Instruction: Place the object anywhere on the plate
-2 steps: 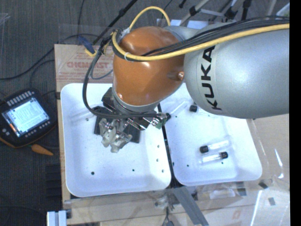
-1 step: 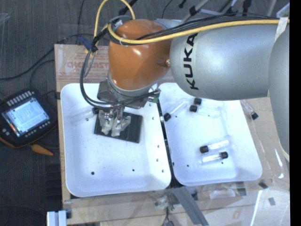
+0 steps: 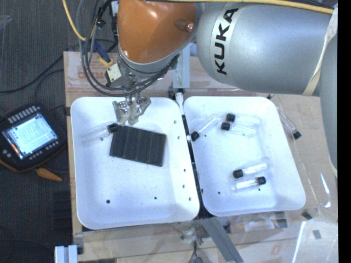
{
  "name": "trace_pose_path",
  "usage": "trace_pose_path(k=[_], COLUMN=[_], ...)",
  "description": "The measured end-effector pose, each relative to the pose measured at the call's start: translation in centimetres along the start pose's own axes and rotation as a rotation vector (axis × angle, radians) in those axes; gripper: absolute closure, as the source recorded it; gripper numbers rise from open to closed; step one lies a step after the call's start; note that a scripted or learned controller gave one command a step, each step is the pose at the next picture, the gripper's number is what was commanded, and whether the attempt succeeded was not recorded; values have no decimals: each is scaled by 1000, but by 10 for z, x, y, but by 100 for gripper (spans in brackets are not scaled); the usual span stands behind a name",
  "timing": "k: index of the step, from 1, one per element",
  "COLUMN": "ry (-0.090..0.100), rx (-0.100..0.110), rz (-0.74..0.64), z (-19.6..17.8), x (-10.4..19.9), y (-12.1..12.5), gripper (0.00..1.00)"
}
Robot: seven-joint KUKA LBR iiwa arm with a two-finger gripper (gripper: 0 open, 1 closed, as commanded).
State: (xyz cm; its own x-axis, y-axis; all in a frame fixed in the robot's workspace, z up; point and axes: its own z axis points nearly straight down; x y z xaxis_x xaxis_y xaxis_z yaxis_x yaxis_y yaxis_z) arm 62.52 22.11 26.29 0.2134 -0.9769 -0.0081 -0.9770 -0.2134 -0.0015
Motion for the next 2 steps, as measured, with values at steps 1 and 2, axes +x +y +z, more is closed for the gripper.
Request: trace_pose_path(k=[1,2], ry=[0,-1], rx=[-6,-3], rz=[-520,-776], z=[56,-53], x=[-24,-13], y=[47,-6], gripper=[100,100])
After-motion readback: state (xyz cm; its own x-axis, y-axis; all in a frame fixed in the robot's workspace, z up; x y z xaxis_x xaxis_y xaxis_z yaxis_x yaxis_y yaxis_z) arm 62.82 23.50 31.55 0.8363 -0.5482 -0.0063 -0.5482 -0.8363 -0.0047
